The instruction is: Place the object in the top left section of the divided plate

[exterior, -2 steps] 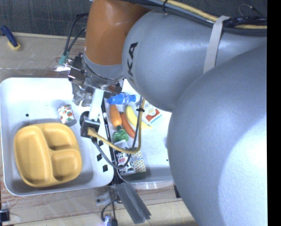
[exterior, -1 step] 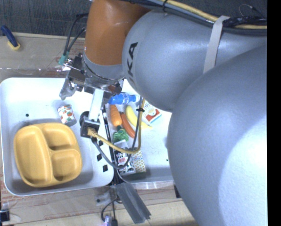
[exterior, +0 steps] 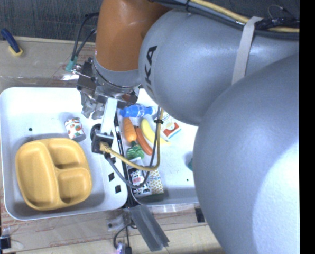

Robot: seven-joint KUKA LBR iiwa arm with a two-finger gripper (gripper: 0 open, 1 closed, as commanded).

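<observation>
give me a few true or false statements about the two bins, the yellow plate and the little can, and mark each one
1. The divided plate lies in the left bin. True.
2. A small can sits inside one of the plate's sections. False: it rests on the bin floor, just beyond the plate's top right corner, and all the sections hold nothing.
3. A carrot and a blue bottle lie in the right bin. True.
4. The plate is blue. False: it is yellow.
5. The gripper hangs over the plate's middle. False: it is near the wall between the two bins, to the right of the can.
</observation>
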